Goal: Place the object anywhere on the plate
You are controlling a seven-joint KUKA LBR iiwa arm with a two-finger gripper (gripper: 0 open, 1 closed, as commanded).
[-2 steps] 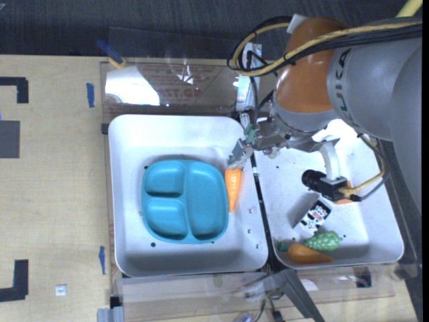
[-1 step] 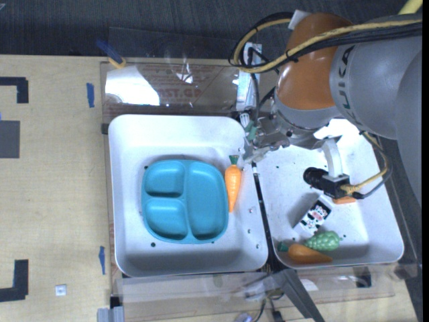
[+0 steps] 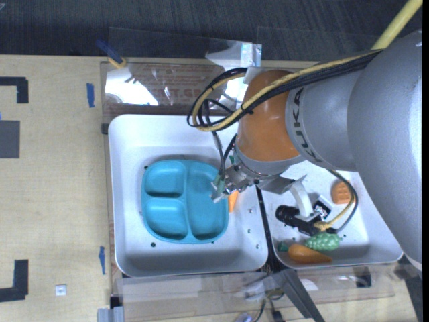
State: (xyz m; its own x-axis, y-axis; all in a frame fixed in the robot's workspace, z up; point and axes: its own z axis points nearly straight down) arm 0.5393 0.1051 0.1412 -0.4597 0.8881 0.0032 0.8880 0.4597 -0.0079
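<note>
- The two-finger gripper (image 3: 224,192) hangs at the right rim of the blue, three-compartment plastic plate (image 3: 182,202).
- A small orange object (image 3: 232,200) sits just beside that rim, under the fingertips.
- Jaws pinching or spread: I cannot tell.

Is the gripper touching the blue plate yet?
Cannot tell. In the camera view the gripper overlaps the blue plate's right rim, with something orange at its tip, but the slanted look hides any gap.
</note>
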